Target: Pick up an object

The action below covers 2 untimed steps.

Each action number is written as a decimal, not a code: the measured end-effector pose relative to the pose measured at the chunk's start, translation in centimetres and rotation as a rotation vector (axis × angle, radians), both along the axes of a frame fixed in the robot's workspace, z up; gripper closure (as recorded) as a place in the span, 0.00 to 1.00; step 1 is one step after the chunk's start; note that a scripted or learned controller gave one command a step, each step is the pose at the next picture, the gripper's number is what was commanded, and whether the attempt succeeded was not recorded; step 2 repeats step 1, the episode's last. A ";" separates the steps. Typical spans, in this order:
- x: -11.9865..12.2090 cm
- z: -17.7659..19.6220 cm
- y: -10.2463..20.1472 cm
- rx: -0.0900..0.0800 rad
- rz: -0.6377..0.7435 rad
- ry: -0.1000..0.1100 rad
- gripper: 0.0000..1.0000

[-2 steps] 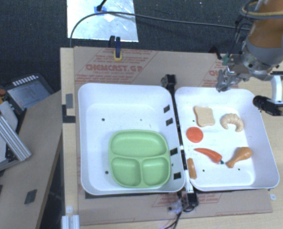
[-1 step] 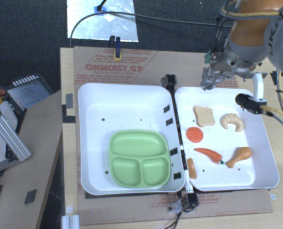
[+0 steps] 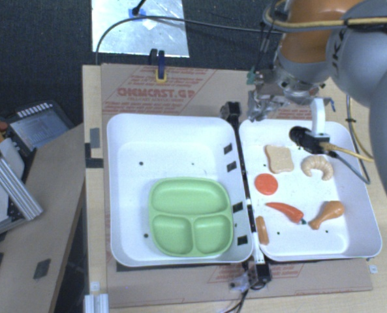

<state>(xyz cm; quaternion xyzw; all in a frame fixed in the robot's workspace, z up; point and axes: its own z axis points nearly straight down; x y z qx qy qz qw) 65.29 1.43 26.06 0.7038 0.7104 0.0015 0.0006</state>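
The right bin [image 3: 357, 222] holds several toy foods. A slice of bread [image 3: 279, 158] lies near its far side, with a croissant [image 3: 318, 167] to the right of it. An orange-red disc [image 3: 266, 184] sits below the bread. Further forward are a red chili pepper [image 3: 284, 210] and a chicken drumstick [image 3: 326, 214]. A small sausage [image 3: 262, 229] rests against the bin's left wall. My gripper [image 3: 261, 108] hangs over the far left corner of the right bin, above and behind the bread, with nothing seen in it.
A green divided plate [image 3: 190, 215] lies in the front half of the left bin [image 3: 129, 168]. A black divider with clips [image 3: 239, 175] runs between the bins. A grey device [image 3: 40, 128] and metal rails [image 3: 7, 175] stand off the bench at left.
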 end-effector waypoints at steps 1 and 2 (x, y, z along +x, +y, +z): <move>0.3 -2.2 6.0 0.001 0.001 0.003 1.00; 0.3 -2.2 6.0 0.001 0.001 0.003 1.00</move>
